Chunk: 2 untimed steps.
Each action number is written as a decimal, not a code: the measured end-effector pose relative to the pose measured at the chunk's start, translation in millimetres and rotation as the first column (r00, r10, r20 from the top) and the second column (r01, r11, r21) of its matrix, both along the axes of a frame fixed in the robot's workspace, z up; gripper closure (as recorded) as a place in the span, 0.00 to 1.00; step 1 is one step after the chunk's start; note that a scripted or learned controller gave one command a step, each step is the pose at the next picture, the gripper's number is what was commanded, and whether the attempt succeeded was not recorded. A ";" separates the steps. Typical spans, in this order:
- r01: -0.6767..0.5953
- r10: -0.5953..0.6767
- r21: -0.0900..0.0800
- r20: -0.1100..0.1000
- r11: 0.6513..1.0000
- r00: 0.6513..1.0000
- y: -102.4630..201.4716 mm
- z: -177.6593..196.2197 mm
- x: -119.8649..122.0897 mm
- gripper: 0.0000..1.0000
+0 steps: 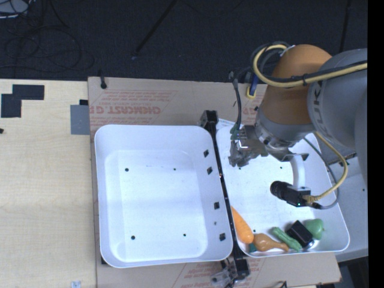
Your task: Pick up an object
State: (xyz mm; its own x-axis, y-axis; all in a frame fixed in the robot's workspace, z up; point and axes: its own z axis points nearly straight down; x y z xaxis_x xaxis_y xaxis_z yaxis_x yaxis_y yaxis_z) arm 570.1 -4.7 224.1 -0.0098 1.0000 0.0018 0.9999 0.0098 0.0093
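My gripper (240, 156) hangs over the far left part of the right bin (336, 245), close to the divider between the bins. The objects lie in a heap at that bin's near edge, well below the gripper in the view: an orange carrot (241, 223), a tan-orange piece (267, 242), a long green piece (284, 237), a black block (299, 233) and a round green piece (314, 226). I see nothing under the gripper but bare white bin floor.
The left bin (102, 161) lies beside the right one, with a black clamp rail (219, 179) along their shared edge. A black cylinder on a yellow cable (288, 192) hangs from the arm above the right bin's middle.
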 end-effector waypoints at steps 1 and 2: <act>0.005 -0.005 -0.001 -0.015 1.000 1.000 60.0 -21.2 -7.3 1.00; 0.001 -0.001 0.000 -0.012 1.000 1.000 157.9 -44.3 17.0 1.00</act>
